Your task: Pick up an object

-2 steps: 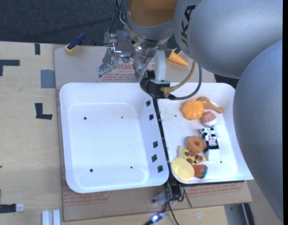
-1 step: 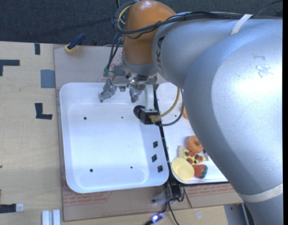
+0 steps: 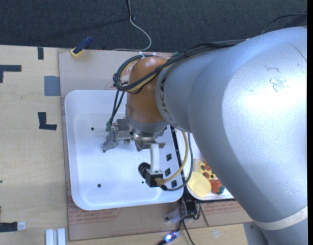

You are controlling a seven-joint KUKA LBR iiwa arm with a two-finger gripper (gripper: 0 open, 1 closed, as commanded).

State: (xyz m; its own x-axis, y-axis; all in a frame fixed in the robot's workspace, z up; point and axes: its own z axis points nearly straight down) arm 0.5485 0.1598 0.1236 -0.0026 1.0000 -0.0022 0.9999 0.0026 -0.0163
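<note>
Two shallow white bins sit side by side on the desk (image 3: 24,152), and from my remote seat I can see far more of the left bin (image 3: 77,137) than of the right bin (image 3: 224,194). The grey arm (image 3: 248,126) comes in from the right and covers most of the right bin. Its orange band (image 3: 144,91) hangs over the upper part of the left bin. Below the band, the wrist hardware points down into that bin, with a grey metal piece (image 3: 109,142) to its left and a black part (image 3: 149,177) lower down, close over the white floor. I cannot tell whether the jaws are apart or together, since the wrist and its black cables (image 3: 118,93) hide that from this angle. I see nothing held between them.

Candidates for picking lie in the right bin, at its near edge just under the arm: a pale yellow object (image 3: 199,185), and touching its right side a red and orange object (image 3: 213,180). Both are well apart from the wrist hardware. In the left bin I make out two tiny dark specks (image 3: 99,185), too small to identify.

On the desk beyond the bins lies a blue and yellow item (image 3: 81,46), and black tape marks (image 3: 44,121) dot the wood on the left.
</note>
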